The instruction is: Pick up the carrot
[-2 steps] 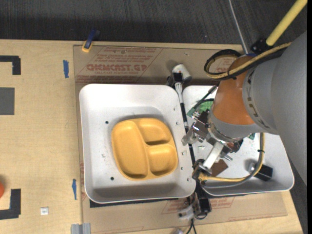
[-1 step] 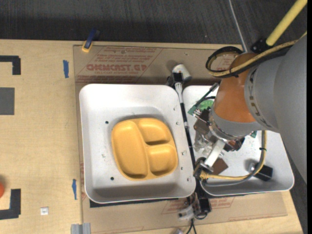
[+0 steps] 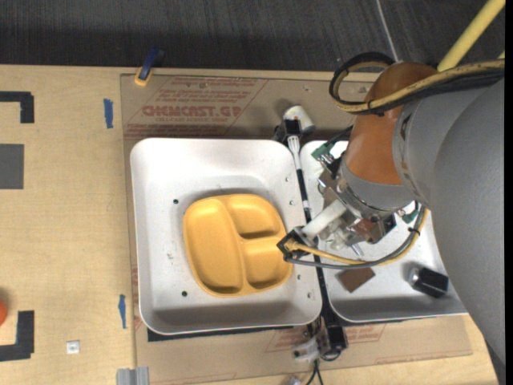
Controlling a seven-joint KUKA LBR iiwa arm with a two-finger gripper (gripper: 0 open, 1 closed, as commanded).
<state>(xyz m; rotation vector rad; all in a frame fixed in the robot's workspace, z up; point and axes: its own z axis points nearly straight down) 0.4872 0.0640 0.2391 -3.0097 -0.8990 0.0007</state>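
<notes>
Reaching in from the right, with the arm (image 3: 465, 167) bent low over the right bin (image 3: 393, 303) and tipped down toward the line where the two bins meet. Looks like the approach-and-grasp step, with nothing lifted yet as far as can be judged. Gripper (image 3: 354, 229) down near the right bin's left wall, tucked under the orange band (image 3: 381, 147); no telling its width from this angle, nor anything held in it. Carrot probably somewhere under the arm in that right bin, masked from above, which is a guess and no more. Over in the left bin (image 3: 152, 215), just a yellow divided plate (image 3: 236, 243); just beside the gripper, a small brown square (image 3: 355, 279) on the right bin's floor. Next, by the look of it: settle squarely over the carrot, close firmly, then lift straight up, clear of the bin wall.
</notes>
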